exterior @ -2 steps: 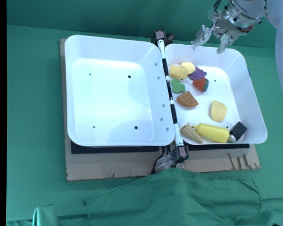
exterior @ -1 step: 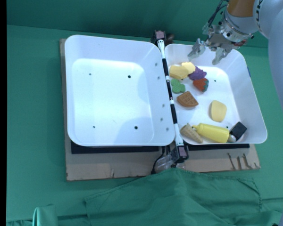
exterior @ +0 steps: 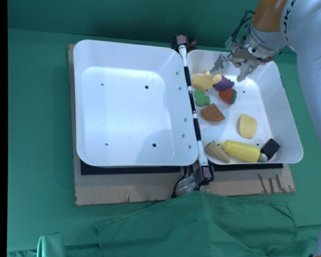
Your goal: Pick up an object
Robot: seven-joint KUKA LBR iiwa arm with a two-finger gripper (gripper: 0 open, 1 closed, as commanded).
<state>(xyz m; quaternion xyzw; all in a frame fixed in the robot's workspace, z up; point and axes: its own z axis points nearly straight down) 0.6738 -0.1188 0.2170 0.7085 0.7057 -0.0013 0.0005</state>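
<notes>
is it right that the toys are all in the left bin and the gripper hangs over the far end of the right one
Not quite. The camera view shows the toys, such as the yellow bottle and the purple grapes, all lying in the right bin, not the left bin. The rest holds: the gripper hangs over the far end of the right bin.

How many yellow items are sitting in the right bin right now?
3: yellow toy at the upper left, yellow block mid-right, yellow bottle along the near wall. None looks hidden.
</notes>
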